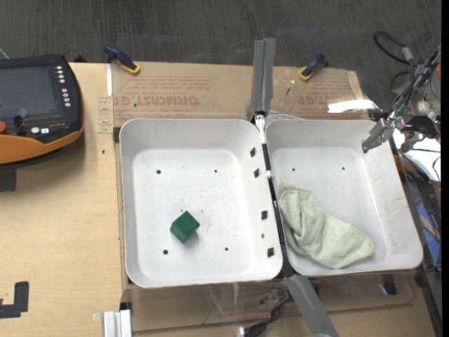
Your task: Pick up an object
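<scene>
A small green block (184, 226) lies in the left white bin (140, 139), toward its front and left of the middle. A crumpled pale green cloth (319, 229) lies in the right white bin (393, 195), against the front left part of its floor. My gripper (381, 130) hangs at the far right, over the back right corner of the right bin. It is well away from both the cloth and the block, and nothing shows in it. Cables and part of the wrist crowd the frame edge behind it.
A teach pendant (31, 107) with an orange rim rests on the bench at the far left. Two blue-and-orange clamps (123, 60) (312, 67) pin a cardboard sheet (182, 93) behind the bins. A grey bar (263, 72) rises between the bins at the back.
</scene>
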Controlling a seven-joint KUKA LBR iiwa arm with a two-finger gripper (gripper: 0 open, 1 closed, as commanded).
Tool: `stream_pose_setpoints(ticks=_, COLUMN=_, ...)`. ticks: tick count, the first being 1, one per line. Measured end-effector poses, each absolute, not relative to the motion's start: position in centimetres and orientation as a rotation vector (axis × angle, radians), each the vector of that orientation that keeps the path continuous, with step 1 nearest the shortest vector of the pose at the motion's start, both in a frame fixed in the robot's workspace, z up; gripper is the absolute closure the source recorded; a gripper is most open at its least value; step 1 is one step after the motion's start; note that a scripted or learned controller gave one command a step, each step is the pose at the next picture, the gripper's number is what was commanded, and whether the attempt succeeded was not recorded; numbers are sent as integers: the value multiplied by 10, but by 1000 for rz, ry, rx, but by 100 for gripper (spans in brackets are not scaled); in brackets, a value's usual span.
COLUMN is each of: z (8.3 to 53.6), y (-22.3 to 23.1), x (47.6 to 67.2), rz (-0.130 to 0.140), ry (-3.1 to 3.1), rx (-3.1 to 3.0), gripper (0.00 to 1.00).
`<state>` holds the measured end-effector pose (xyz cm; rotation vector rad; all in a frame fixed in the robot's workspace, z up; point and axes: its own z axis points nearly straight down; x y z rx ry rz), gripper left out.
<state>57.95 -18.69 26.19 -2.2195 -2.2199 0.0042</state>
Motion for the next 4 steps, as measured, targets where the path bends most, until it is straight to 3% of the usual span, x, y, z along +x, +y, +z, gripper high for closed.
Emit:
stream_pose_setpoints(ticks=1, z=190, y=-90, x=592, rz=5, ry=-2293, rx=-2143, gripper=0)
stream_pose_setpoints(ticks=2, z=190, y=30, x=614, rz=3, ry=-2458, rx=-1956, gripper=0)
stream_pose_setpoints(ticks=4, z=190, y=74, x=620, rz=5, ry=-2317, rx=-2121, gripper=0)
